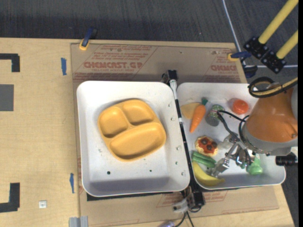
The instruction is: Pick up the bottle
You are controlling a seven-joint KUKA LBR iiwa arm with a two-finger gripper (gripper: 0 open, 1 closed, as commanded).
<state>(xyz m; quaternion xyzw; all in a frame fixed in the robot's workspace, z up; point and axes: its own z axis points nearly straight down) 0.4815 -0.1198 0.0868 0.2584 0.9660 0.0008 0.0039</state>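
Risk of mis-grasp: tool (226, 159), spread, low in crowded right bin (279, 176); green bottle (254, 167) beside it, banana (207, 175) under fingertips.

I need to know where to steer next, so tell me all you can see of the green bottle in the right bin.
The green bottle is a small, glossy, plastic-looking object lying near the front right corner of the right bin. Just its lower end shows; the arm's orange wrist band and the gripper cover the rest, so I cannot tell its cap or whole shape. It rests on the bin floor beside the gripper hardware. I cannot tell if anything grips it.
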